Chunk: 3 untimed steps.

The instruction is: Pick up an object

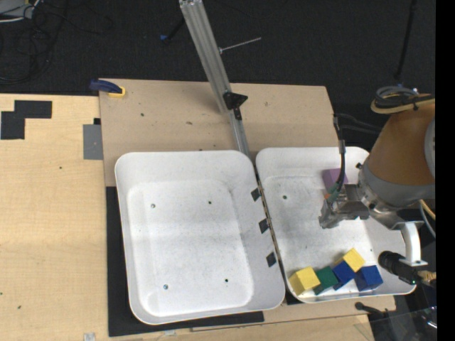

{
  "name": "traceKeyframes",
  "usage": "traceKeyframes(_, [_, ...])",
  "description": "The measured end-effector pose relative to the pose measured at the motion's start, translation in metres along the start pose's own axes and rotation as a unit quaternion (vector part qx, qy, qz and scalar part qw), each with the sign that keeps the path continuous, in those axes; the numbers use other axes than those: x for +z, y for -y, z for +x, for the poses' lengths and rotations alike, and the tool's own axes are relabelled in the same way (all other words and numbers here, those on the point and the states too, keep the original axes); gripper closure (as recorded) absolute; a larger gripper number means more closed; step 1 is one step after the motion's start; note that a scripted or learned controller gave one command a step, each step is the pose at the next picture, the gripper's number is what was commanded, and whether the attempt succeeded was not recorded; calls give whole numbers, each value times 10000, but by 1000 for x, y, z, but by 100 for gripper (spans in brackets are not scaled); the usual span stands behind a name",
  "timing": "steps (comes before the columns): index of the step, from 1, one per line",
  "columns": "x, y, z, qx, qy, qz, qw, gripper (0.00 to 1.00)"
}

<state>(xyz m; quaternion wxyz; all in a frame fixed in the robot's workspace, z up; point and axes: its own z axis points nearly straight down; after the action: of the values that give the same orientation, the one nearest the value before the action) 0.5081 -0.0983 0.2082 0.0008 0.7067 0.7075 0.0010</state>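
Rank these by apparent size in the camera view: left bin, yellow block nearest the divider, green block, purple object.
1. Left bin, by far the largest.
2. Yellow block.
3. Green block, slightly smaller, partly hidden by its neighbours.
Purple object: not rankable, since the arm covers part of it.

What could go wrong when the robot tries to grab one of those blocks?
The small coloured blocks, such as the yellow cube and the blue cube, sit packed together in the near corner of the right white bin. The tool may bump neighbours or the bin wall. It also hangs well away from the cluster, near a purple object, so it might close on nothing.
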Motion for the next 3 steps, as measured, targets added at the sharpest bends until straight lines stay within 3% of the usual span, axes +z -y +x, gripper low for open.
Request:
traceKeyframes(1, [-51, 9, -3, 4, 3, 0, 10000, 100])
traceKeyframes(3, [-43, -33, 97, -16, -7, 22, 10000, 100])
